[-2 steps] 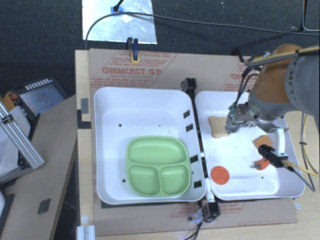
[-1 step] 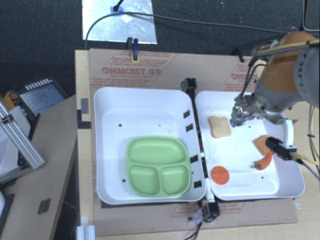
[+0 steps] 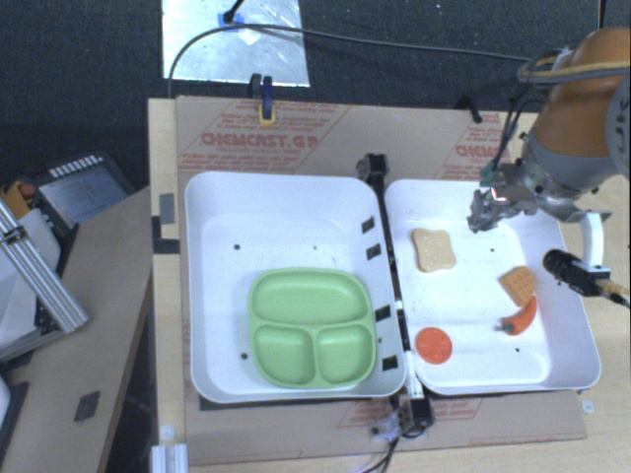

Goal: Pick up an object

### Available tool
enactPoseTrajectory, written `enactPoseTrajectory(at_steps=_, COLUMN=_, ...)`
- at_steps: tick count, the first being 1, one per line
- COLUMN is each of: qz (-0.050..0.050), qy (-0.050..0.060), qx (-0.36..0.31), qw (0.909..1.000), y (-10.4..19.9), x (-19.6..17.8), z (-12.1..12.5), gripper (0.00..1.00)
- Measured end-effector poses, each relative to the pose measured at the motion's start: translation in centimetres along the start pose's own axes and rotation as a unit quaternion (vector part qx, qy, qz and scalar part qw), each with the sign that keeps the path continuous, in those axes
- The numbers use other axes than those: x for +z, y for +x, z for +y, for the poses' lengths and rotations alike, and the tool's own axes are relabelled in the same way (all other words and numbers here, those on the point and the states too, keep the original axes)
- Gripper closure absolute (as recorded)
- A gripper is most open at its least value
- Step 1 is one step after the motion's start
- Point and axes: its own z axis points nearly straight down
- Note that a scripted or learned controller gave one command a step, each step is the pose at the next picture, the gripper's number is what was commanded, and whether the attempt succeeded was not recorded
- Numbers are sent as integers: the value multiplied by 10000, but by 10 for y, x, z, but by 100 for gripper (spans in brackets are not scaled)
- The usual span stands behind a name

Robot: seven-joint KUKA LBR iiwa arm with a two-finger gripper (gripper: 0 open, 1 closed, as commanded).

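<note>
Tan bread-slice-shaped piece (image 3: 433, 249): lay flat in right shallow white plastic bin (image 3: 564, 371), far-left part, near divider. Orange-brown cracker-like square (image 3: 517, 284): right of it, touching curved red-orange pepper-like piece (image 3: 523, 317) on near side. Flat round red-orange disc (image 3: 433, 344): near-left corner of same bin, apart from others. Grey two-finger gripper (image 3: 486, 209): hung over far part of right bin, just right of and beyond bread piece; finger state could not be told; nothing seen held. Left shallow white plastic bin (image 3: 212, 264): held pale green three-compartment plastic tray (image 3: 311, 325) at near side.
</note>
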Motion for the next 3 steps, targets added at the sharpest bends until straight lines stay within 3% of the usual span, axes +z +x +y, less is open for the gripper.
enactPoseTrajectory(at_steps=3, qz=12, qy=33, qx=-20, qw=10000, y=167, x=17, z=-13, gripper=100)
